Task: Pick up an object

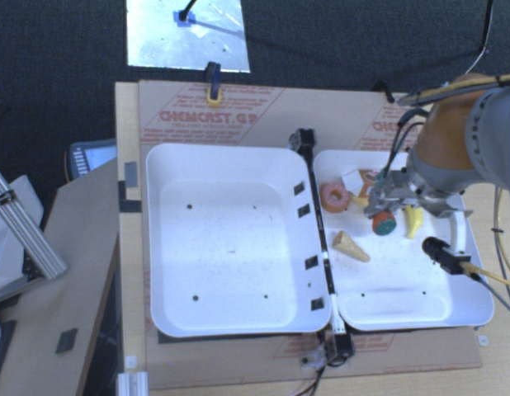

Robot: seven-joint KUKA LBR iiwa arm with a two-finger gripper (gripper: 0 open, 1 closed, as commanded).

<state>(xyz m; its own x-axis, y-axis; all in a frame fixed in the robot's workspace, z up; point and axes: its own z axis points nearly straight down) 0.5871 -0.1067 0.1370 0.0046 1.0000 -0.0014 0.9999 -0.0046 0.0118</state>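
Gripper low in right bin, over red-teal ball; grip state unclear; pink donut left, wedge nearer

Pink donut, cone-shaped piece, round red-teal toy, yellow piece in right bin.
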